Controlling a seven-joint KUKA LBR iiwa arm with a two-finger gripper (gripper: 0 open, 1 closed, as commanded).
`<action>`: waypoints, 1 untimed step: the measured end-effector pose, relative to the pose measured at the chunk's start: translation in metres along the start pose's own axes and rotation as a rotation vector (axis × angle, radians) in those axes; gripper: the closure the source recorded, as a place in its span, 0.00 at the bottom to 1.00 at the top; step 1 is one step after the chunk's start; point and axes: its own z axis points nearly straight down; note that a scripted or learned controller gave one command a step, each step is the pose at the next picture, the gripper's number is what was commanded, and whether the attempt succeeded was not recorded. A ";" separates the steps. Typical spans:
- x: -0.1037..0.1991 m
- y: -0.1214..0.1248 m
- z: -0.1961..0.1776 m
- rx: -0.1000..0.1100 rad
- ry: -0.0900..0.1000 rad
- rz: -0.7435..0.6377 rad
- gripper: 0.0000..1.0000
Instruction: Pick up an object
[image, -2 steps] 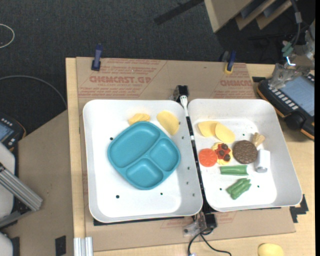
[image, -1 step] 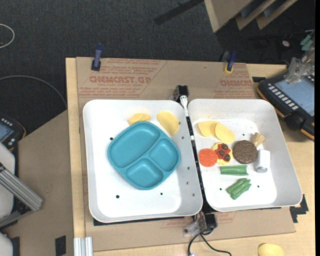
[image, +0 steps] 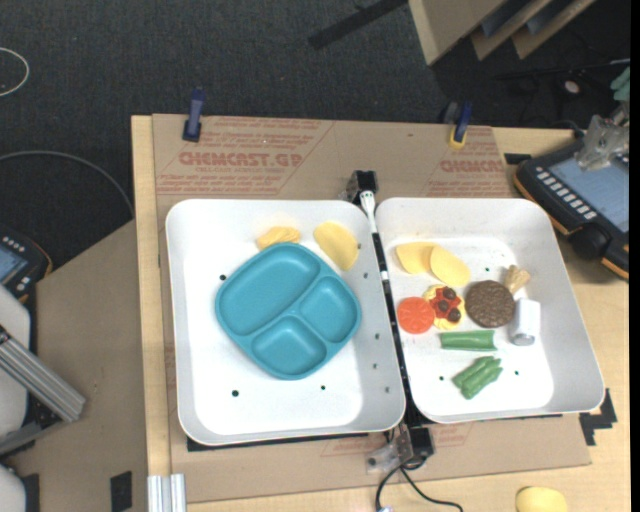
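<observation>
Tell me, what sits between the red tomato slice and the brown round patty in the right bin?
A small pizza-like piece with dark red toppings lies between the tomato slice and patty, seen in the camera view.

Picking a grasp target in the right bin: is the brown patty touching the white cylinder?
Cannot tell. In the camera view the patty and cylinder sit edge to edge, with no plain gap or contact.
</observation>
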 end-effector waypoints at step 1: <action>-0.016 0.034 0.016 -0.002 -0.004 0.000 1.00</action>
